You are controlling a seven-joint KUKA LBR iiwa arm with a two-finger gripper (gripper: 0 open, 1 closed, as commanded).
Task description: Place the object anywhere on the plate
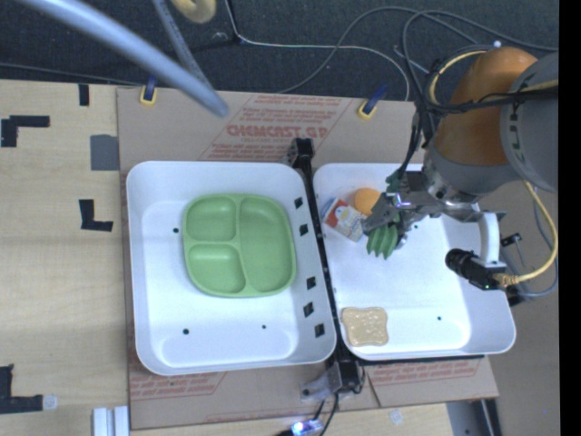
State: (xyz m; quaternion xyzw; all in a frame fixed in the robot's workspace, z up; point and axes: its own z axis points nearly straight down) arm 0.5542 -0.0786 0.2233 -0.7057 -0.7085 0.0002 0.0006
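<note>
A green divided plate [240,245] lies in the left white bin [154,334]. In the right bin [472,330] my gripper [392,214] hangs low over a small cluster of objects near the bin's upper left: a green ridged item [385,241] just below it, an orange ball [366,199] to its left, and a red-and-white packet [342,218] beside the divider. The green item touches or sits right under the fingertips; whether it is gripped is unclear. A toast-like slice [364,326] lies at the right bin's front left.
A black divider rail [313,243] runs between the two bins. The arm's grey body and orange band [486,107] loom over the right bin's upper right, with cables trailing behind. A grey pole [118,39] crosses the upper left.
</note>
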